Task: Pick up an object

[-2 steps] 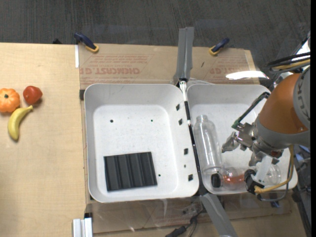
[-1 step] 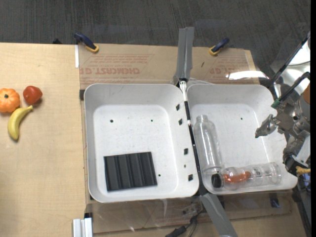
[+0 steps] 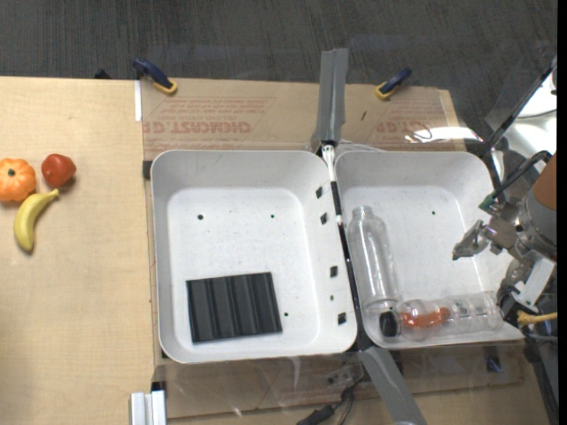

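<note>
The gripper hangs over the right bin's right edge; I cannot tell its state. Two clear plastic bottles lie along that bin's left and front edges, apart from it.

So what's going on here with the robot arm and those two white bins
A robot arm reaches in from the right, with its gripper over the right bin near its right wall, holding nothing visible. In that bin lie two clear plastic bottles: one lengthwise along the left side, and one with something orange inside along the front edge. The left bin holds a dark ribbed block. Nothing has been picked up yet.
</note>
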